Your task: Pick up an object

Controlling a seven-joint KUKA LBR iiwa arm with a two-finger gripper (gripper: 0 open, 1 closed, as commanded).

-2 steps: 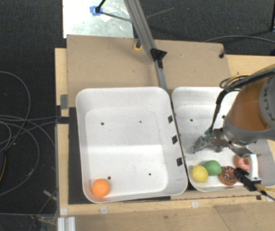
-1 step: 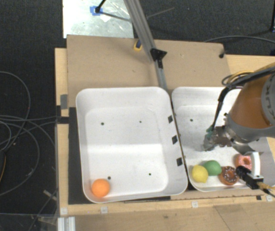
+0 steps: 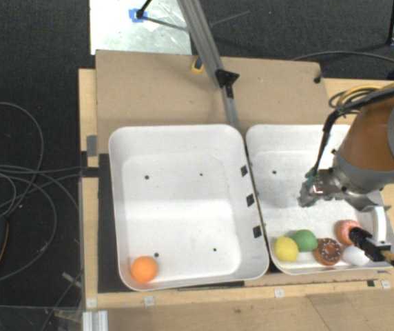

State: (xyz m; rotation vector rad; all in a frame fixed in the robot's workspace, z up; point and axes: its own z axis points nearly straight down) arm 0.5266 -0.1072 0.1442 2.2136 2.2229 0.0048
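I had the gripper (image 3: 310, 194) over the right bin (image 3: 280, 150); couldn't tell jaw state from this angle, nothing seen held. Nearest obj, the green ball (image 3: 305, 239), sat just below the jaws by the yellow ball (image 3: 286, 249). Prob light, smooth, rolls easy, so I'd pinch across its middle.

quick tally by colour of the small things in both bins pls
orange: 1, a ball in the left bin
yellow: 1
green: 1
brown: 1, a donut
pink: 1, a donut
white: 1
total: 6
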